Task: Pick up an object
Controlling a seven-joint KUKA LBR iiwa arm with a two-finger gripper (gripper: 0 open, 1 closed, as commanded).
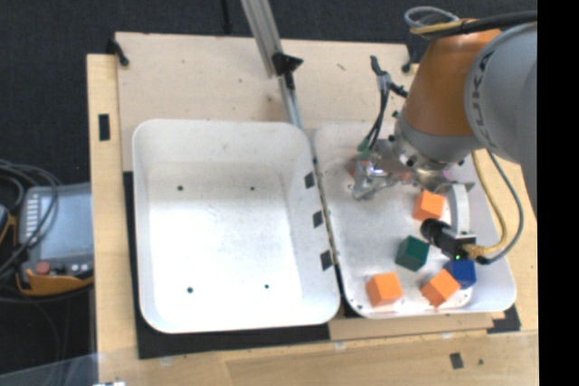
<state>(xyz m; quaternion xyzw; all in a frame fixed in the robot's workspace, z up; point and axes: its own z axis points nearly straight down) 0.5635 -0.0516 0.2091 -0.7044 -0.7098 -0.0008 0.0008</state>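
Note:
The right white bin holds several small blocks. An orange block lies by the arm's wrist. Below it sit a dark green block, an orange block near the front rim, another orange block, and a blue block touching that one. My gripper hangs low over the bin's upper left part, close to the divider. It is left of the upper orange block and apart from all the blocks. Nothing shows in its grasp.
The left white bin stands beside the right one. A slanted metal rail runs from the top down to the bins' shared edge. Cables and a black fitting hang beside the wrist, over the blocks.

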